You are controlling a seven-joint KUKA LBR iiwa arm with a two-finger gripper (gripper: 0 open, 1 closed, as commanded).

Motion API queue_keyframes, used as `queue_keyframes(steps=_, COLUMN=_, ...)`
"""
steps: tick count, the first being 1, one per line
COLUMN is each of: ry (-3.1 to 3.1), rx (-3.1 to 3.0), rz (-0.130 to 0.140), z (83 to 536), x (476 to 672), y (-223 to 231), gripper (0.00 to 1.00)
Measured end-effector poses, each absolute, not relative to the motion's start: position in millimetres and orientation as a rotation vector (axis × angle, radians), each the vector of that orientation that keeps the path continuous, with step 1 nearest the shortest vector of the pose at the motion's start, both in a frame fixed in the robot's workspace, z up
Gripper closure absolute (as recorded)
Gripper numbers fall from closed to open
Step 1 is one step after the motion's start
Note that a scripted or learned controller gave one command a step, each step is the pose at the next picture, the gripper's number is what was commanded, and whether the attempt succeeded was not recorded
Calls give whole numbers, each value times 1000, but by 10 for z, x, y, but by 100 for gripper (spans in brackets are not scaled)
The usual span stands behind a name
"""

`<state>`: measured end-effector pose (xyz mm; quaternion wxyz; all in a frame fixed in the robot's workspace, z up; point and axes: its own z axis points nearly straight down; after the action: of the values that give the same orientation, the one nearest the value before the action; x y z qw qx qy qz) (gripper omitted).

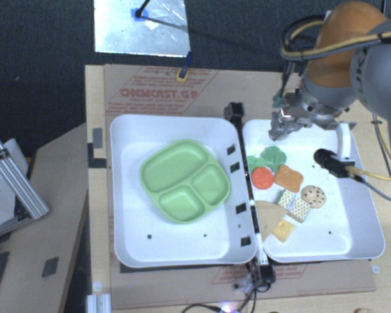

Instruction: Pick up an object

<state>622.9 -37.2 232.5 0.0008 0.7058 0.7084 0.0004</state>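
Observation:
Several toy foods lie in the right bin (358, 227). A green leafy piece (272, 155) sits beside a red tomato (262, 178) and an orange bread piece (289, 177). Nearer the front are a round cookie (312, 195), a checkered cracker (293, 206), a tan slice (267, 210) and a yellow cheese cube (283, 229). My gripper (280, 129) hangs over the bin's back left corner, just behind and above the green piece. I see nothing in it.
The left bin (127, 240) holds a green divided plate (184, 180). A black divider (242, 175) runs between the bins. A black fitting with a yellow cable (330, 162) lies over the right bin's right side. The arm's body (352, 51) looms behind it.

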Motion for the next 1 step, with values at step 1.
queue_keyframes(steps=1, ry=2226, rx=2214, rz=3, z=2340, x=6325, y=-319, gripper=100)
